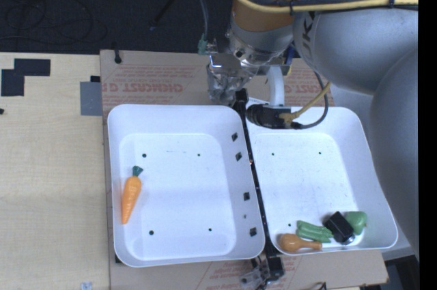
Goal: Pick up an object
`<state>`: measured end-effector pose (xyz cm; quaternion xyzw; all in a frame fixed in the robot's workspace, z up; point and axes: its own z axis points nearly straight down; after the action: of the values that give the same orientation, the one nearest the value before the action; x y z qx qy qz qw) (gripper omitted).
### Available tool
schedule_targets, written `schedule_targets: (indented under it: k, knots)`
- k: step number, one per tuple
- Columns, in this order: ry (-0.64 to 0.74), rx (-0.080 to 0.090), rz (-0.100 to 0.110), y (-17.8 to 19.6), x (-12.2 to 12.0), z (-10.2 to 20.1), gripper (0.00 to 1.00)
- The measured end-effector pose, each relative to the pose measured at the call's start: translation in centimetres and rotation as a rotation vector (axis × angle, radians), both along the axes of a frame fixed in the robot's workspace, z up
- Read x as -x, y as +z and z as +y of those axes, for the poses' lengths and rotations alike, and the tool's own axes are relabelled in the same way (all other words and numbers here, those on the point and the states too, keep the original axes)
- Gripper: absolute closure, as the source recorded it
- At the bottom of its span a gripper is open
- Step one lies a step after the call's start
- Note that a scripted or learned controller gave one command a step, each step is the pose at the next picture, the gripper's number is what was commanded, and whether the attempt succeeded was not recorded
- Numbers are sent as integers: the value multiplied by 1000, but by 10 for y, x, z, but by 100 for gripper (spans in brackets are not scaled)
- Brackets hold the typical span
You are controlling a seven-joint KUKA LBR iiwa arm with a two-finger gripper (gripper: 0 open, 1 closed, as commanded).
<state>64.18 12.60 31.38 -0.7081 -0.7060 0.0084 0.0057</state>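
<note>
White bins [116, 145] — carrot [130, 195] leftward

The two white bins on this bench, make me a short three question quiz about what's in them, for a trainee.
1. True or false: the toy carrot lies in the left bin.
2. Which corner of the right bin holds the cluster of small items? A) far left B) near right C) far right
3. Fill in: the black block lies between the green bean pod and the ____ piece.

Key: 1 true. 2 B; the tan drumstick-shaped toy lies there too. 3 green.
</note>
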Motion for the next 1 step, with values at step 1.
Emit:
schedule_targets:
  k: [1]
  knots:
    - [9,-6,-22,60,-2,73,100]
